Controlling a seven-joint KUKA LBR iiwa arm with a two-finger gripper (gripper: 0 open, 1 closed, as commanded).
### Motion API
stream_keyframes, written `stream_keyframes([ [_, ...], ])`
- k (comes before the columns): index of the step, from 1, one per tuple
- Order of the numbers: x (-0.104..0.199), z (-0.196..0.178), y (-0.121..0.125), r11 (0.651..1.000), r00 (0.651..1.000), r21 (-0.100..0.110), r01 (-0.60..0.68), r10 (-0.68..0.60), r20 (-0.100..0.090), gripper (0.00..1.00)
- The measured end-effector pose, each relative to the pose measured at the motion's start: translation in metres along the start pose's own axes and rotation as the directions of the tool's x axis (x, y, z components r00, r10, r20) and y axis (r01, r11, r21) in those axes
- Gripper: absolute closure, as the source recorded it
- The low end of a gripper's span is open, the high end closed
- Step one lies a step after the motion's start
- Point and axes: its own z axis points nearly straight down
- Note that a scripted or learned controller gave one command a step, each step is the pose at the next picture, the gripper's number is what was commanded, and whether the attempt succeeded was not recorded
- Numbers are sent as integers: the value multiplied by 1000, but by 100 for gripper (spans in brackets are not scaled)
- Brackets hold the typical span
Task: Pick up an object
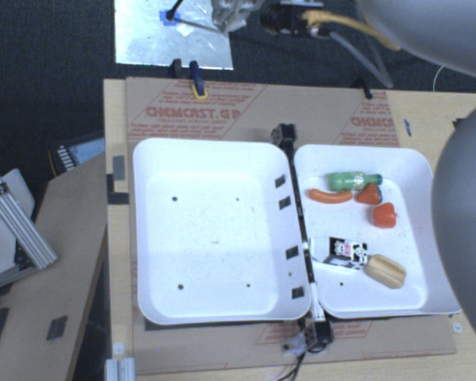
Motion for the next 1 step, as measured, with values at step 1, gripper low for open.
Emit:
stream_keyframes([
  [1, 0, 0, 0, 1000, 1000, 1, 1, -1, 0, 0],
])
